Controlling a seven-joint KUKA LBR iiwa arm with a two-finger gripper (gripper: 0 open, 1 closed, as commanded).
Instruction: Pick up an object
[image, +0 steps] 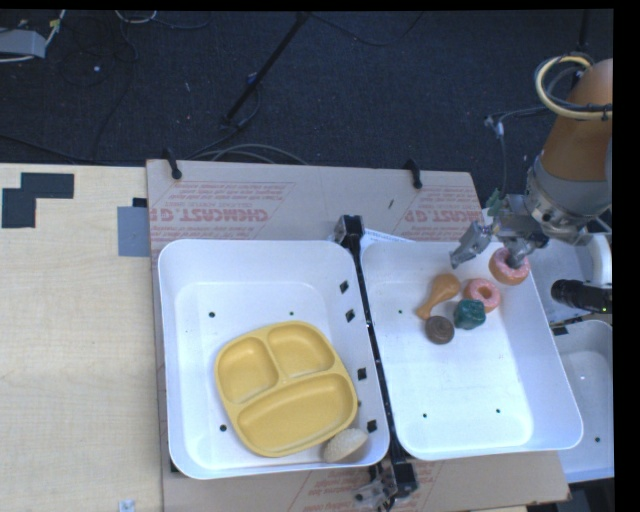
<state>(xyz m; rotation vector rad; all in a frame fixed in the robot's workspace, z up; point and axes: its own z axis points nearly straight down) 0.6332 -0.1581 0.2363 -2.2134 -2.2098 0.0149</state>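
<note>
the claw (492, 246) hangs spread apart, a pink ring (508, 267) just beside one finger; nothing gripped yet, grasp and lift remain.

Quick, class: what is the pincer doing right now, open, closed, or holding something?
Pincer: open, fingers spread above the right bin, holding nothing; a pink donut sits just beside one finger.
</note>
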